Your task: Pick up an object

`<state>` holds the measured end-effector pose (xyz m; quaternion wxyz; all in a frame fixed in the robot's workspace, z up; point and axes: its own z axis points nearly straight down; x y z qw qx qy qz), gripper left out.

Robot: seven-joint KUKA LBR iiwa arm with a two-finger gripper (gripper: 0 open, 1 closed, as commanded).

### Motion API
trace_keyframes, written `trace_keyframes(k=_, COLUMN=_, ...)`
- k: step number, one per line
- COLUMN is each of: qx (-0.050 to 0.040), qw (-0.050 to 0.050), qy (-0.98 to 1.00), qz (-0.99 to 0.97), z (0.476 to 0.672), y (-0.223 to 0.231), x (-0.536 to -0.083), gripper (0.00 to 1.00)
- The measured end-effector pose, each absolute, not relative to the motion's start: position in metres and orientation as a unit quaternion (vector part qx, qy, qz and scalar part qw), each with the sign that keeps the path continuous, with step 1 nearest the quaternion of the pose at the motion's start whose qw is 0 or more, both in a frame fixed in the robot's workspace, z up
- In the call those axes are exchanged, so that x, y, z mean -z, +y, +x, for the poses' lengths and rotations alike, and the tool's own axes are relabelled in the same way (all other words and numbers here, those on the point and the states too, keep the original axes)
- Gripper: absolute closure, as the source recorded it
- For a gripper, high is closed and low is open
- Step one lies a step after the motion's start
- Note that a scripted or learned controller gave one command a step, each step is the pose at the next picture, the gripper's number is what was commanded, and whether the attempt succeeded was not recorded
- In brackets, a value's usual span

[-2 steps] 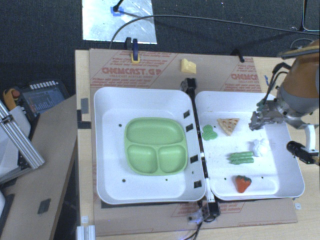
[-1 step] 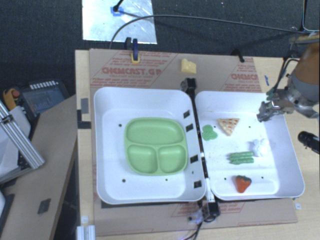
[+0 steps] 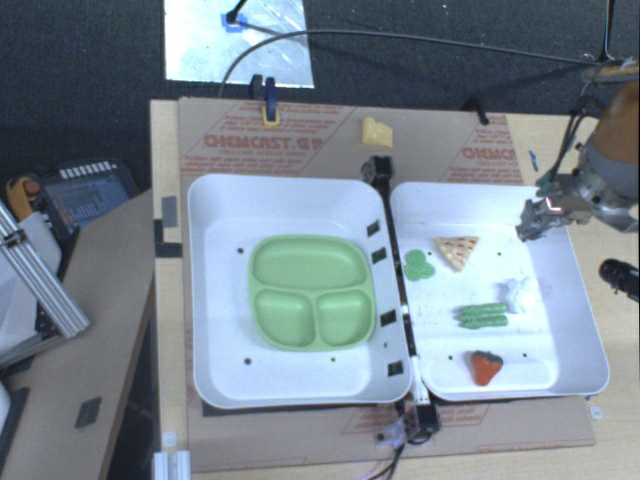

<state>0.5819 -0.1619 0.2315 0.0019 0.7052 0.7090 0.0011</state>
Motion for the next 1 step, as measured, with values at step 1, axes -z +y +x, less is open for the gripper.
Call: trace_keyframes(k=1, qx=-0.0007, qw=-0.001, qy=0.710, qz=0.704, z=0.5712, y=-0.1077, x=-0.2207, gripper=1.00)
